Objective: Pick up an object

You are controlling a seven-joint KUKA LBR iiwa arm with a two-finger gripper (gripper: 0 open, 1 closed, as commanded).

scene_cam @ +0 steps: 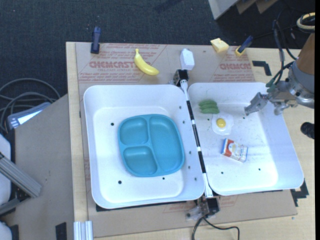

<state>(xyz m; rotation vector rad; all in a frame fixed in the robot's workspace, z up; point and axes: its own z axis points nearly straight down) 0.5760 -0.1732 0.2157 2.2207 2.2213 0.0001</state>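
Nearest in the right bin point(280, 149) lay a small carton point(234, 150), then a fried egg toy point(221, 124), then a green piece point(208, 106). The gripper point(260, 104) hovered apart; I cannot tell its jaws. Descending there, it might close on nothing.

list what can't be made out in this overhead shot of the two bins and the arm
- Arm: cut off by the camera view's right edge past the wrist.
- Pincer: too small and blurred to tell whether it is open or shut.
- Small carton in the right bin: print too small to read.
- Round white and yellow item: too small to identify.
- Board lettering behind the banana: partly covered by it.
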